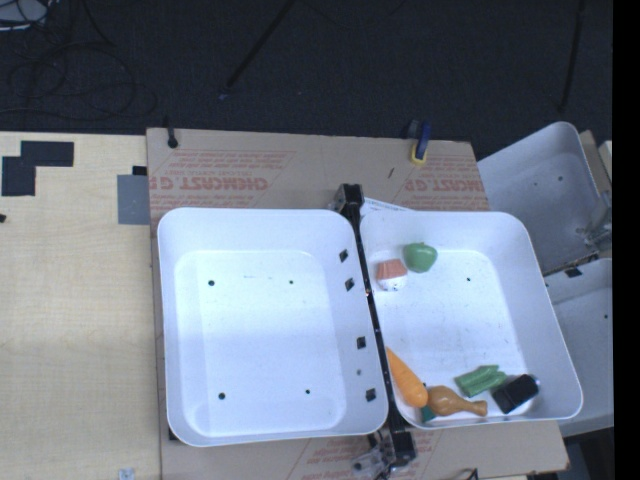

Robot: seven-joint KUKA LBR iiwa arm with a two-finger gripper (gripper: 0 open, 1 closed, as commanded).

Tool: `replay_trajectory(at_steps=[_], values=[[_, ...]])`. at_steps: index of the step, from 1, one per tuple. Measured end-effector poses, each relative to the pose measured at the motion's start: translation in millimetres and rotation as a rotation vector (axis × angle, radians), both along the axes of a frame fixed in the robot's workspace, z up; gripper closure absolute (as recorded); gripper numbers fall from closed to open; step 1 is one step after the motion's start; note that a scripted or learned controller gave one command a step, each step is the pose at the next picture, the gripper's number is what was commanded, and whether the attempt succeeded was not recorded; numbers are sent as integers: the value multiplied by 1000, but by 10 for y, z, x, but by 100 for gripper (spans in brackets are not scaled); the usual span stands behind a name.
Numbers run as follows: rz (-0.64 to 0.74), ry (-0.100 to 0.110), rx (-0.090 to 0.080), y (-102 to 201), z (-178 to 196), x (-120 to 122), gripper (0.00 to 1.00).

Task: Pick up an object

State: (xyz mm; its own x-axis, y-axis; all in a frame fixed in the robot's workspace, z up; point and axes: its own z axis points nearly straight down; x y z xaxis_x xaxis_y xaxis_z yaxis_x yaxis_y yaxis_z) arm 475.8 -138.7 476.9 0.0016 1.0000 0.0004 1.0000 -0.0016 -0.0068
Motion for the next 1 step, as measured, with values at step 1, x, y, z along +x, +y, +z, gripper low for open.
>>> replay_trajectory(at_steps=[1], values=[[4,-11,-2,103,641,3,100]])
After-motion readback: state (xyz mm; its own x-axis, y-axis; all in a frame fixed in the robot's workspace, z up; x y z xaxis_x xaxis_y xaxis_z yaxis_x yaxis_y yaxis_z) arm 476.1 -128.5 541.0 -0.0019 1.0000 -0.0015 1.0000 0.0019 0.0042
